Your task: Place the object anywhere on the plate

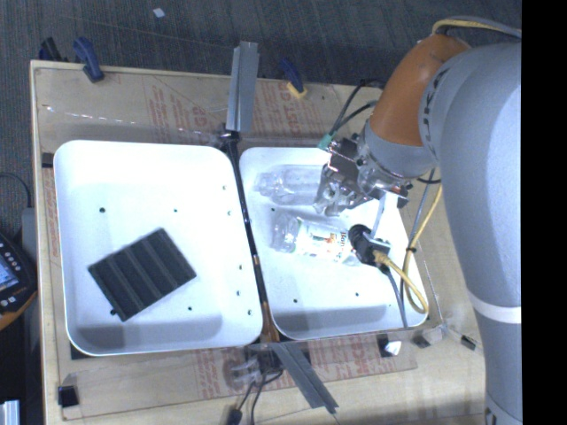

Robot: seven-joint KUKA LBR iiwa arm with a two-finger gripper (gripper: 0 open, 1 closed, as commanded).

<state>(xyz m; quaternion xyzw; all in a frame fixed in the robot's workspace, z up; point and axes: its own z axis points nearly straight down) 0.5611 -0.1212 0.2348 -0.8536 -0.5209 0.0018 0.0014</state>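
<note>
Your clear crumpled plastic objects (pixel 297 211) sit in the right bin (pixel 306 321), one piece near the top edge, another mid-bin beside a small labelled packet (pixel 323 240). The gripper (pixel 335 195) is down among them at the upper piece; can't tell its state. The dark ribbed plate (pixel 142 273) lies in the left bin (pixel 80 166), well apart.

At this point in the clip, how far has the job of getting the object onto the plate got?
Nothing looks done yet: the dark ridged plate in the left bin has nothing on it. In hand: the hand is low in the right bin, over the clear plastic bottle and crumpled wrappers; whether it grips anything is unclear. Left: lift an object, carry it left, set it on the plate.
</note>
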